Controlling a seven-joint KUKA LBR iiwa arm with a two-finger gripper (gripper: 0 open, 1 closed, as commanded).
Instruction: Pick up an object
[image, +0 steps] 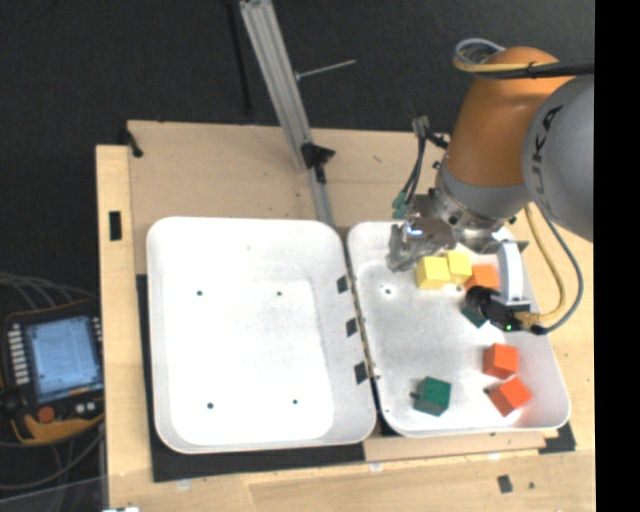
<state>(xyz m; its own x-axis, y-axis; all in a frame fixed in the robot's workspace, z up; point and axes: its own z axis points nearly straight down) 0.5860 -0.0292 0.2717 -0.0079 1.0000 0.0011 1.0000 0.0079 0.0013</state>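
Right white bin (400, 330), gripper (408, 243) at its top edge, finger state unclear, yellow block (433, 272) just beside it

metal pole (285, 95) behind bins; teach pendant (55, 365) left of bench

1. The grey arm (560, 130) is reaching in from the right of the camera view, above the bench's far right corner.
2. Its orange band (495, 110) is sitting just above the wrist, facing the camera.
3. The wrist is pointing steeply downward.
4. The gripper (405, 245) is hanging low at the arm's tip.
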